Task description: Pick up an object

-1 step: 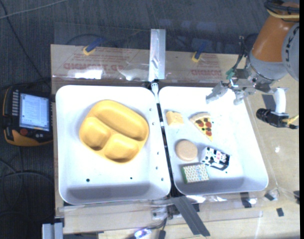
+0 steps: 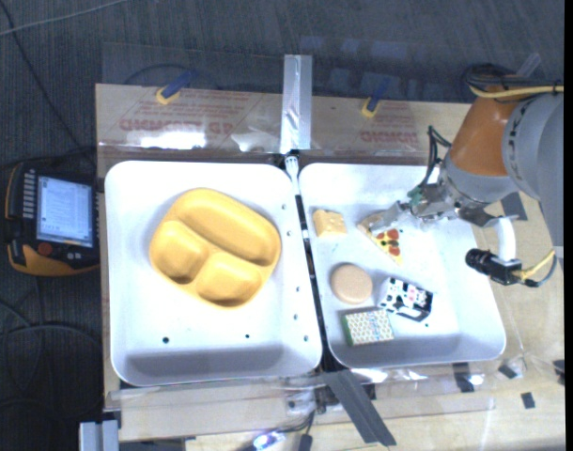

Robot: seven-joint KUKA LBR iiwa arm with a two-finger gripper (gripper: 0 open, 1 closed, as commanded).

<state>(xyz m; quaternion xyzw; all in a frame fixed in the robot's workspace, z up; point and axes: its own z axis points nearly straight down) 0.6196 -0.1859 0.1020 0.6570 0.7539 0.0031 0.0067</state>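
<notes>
The gripper (image 2: 406, 209) hung over the right bin (image 2: 474, 332), its tip at the pizza-slice toy (image 2: 384, 234); whether it was open could not be told. Just left of that slice lay a pale yellow block (image 2: 329, 222), below it a round tan disc (image 2: 351, 283), a spotted black-and-white piece (image 2: 405, 298) and a green checked block (image 2: 368, 326). A glossy, lumpy yellow mould (image 2: 214, 245) sat in the left bin (image 2: 136, 346).

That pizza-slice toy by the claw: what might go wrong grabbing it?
The gripper sits at the very edge of the pizza-slice toy, so it may close on air or merely nudge it. The slice looks flat, hard to pinch. A push could slide it into the round tan disc.
</notes>
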